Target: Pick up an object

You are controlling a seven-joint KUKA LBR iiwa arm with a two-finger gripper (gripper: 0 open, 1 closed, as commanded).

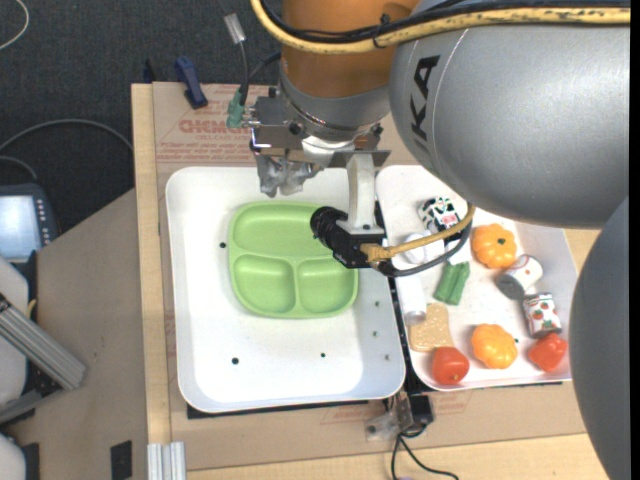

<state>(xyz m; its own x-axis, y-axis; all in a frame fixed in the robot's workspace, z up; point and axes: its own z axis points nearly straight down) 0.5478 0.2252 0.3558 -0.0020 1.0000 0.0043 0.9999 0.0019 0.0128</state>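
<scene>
Gripper [283,176] is hovering at the far rim of the left bin [200,348], just behind my green tray [290,260] — nothing between its fingers, spread I cannot tell — positioning for a descent.

The two bins [200,358] are white. A light green divided plate [290,268] lies in the left one. The right bin [560,258] holds two orange pumpkins [493,246], a red tomato [449,365], a green stick [452,282], a tan cracker [432,328] and a white can [542,313] with red spots. The arm [500,88] is grey with an orange band [340,28].
</scene>
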